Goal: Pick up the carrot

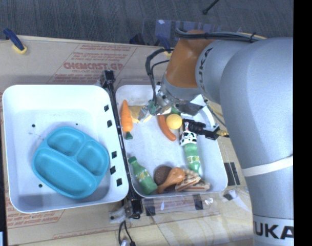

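The carrot point(126, 117) is orange with a green top. It lies along the left wall of the right bin point(217, 164), green end toward the front. My gripper point(151, 109) hangs low over the back of that bin, just right of the carrot's upper half and apart from it. A small pale yellow piece point(137, 111) sits between the gripper and the carrot. The grey arm with its orange band point(185, 65) covers the bin's back right corner.
Near the gripper lie an orange-red long piece point(166, 127) and a yellow lemon point(173, 121). A cow-patterned bottle point(188, 137), green bottles point(141, 175) and brown food toys point(171, 176) crowd the front. The left bin point(12, 106) holds a blue divided plate point(71, 160).
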`<state>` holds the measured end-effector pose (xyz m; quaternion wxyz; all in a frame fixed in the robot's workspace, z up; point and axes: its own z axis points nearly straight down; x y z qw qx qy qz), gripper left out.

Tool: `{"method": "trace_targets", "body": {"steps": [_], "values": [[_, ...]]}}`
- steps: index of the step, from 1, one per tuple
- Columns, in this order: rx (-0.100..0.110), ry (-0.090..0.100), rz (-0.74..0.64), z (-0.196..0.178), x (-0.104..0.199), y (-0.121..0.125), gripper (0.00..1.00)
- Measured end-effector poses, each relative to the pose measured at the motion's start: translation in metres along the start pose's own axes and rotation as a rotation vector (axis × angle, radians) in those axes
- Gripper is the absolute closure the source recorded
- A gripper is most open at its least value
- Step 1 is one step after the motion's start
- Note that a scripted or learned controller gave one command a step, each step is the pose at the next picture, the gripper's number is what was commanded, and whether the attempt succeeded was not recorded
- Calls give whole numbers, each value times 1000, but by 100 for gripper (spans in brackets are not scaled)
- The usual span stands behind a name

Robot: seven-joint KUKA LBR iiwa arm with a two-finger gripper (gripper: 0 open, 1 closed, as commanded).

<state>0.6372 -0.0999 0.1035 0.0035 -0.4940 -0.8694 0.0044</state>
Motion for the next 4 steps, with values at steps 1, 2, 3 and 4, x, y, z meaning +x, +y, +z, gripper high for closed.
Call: {"method": "trace_targets", "body": {"steps": [1,2,3,4], "values": [[-11,-4,178,-93,48,42,100],[0,3,444,-88,155,69,100],[-8,1,511,-150,255,77,100],[3,3,959,-133,298,57,100]]}}
